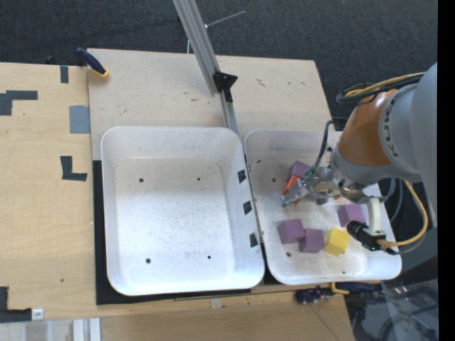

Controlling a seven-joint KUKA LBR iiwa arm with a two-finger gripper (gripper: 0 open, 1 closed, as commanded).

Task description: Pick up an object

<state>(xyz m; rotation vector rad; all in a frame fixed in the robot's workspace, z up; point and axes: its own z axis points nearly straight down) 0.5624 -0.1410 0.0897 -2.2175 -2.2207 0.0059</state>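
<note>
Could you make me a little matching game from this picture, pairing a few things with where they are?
Things:
1. yellow block
2. left bin
3. blue and yellow clamp
4. gripper

Places:
A. on the bench, beyond the left bin's far left corner
B. low inside the right bin, near its middle
C. near the right bin's front edge, right of two purple blocks
D. beside the right bin, on its left

Pairs: 1-C, 2-D, 3-A, 4-B

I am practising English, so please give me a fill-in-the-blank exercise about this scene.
1. The yellow block lies in the ___ bin.
2. The gripper hangs over the ___ bin.
3. The band above the arm's wrist is ___.
4. The two touching blocks beside the yellow one are ___.

Missing words: right; right; orange; purple
</note>
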